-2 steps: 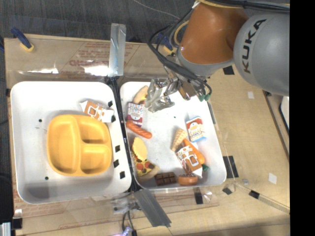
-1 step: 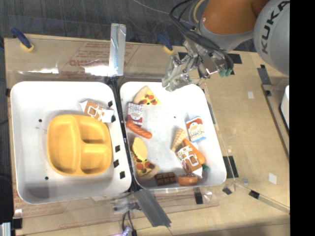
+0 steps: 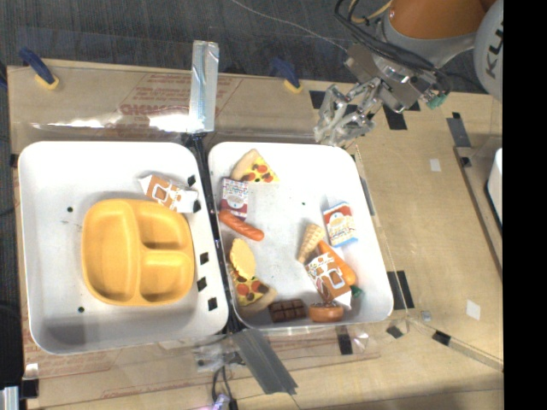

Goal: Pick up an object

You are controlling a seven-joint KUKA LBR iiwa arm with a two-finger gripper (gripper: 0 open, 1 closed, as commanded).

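The arm runs off the top edge. The tool is a blurry tangle — can't make out its tips. A small carton sits half tucked behind the yellow tray.

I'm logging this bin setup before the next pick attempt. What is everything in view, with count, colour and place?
bins: 2, white, side by side on the bench
tray: 1, yellow, compartmented, in the left bin
carton: 1, orange and white, left bin, at the tray's far right corner
pizza slice: 1, tan with red, right bin, far left
small carton: 1, white and red, below the pizza slice
hot dog: 1, red-orange, right bin, left side
sandwich: 1, yellow and tan, near left
chocolate bar: 1, brown, near edge
cone: 1, tan, centre right
milk carton: 1, white and orange, right side
orange carton: 1, near right
arm: 1, grey and orange, top right
gripper: 1, metal, over the right bin's far rim
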